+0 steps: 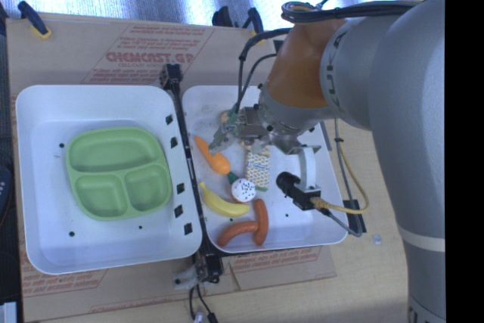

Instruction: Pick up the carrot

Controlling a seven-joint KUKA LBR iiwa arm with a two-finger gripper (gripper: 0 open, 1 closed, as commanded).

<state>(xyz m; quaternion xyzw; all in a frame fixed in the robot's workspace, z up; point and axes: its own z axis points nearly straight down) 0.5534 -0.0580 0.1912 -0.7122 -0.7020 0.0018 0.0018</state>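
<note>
I am reaching in from the right with my grey arm (378,79), its orange band (302,64) hanging over the right bin (321,234). My pincer (240,128) is hovering at the upper middle of that bin, and whether it is apart or together I cannot tell from this slant. The carrot (212,155) is lying tilted near the bin's left wall, just down and left of my pincer, with nothing of mine gripping it. Below it a white dotted ball (243,190) is sitting beside a patterned box (259,166), with a banana (223,204) and a sausage (246,227) lying nearer the front edge. In the left bin (38,238), a green divided plate (117,172) is resting.
</note>
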